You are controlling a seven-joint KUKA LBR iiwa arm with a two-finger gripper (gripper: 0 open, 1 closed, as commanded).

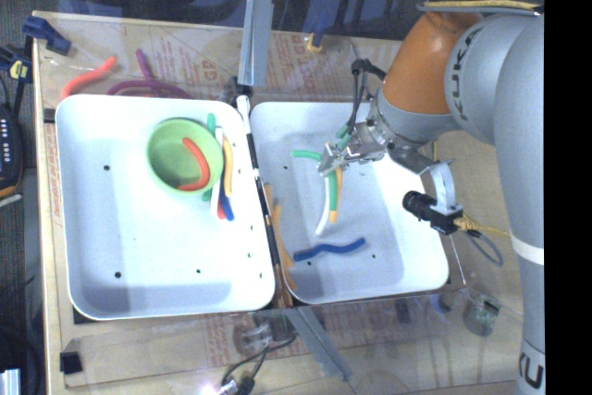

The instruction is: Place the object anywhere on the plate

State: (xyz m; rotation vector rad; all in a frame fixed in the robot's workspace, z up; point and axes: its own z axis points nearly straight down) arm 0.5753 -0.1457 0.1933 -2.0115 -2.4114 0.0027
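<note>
A green plate (pixel 165 158) sits in the upper part of the left bin (pixel 139 245) with a red curved piece (pixel 196 171) lying in it. My gripper (pixel 335 160) is low in the upper middle of the right bin (pixel 393 250). A yellow and white strip (pixel 330 201) runs down from right under its tip, touching or nearly touching it. A short green piece (pixel 303 155) lies just left of the tip. Lower in the same bin lies a blue wavy piece (pixel 328 250).
Green, yellow and blue-red strips (pixel 225 185) lie along the plate's right side near the wall between the bins. Orange and purple tubes (pixel 111 79) rest on the bench behind the left bin. A cable and black fitting (pixel 430 206) hang off the wrist.
</note>
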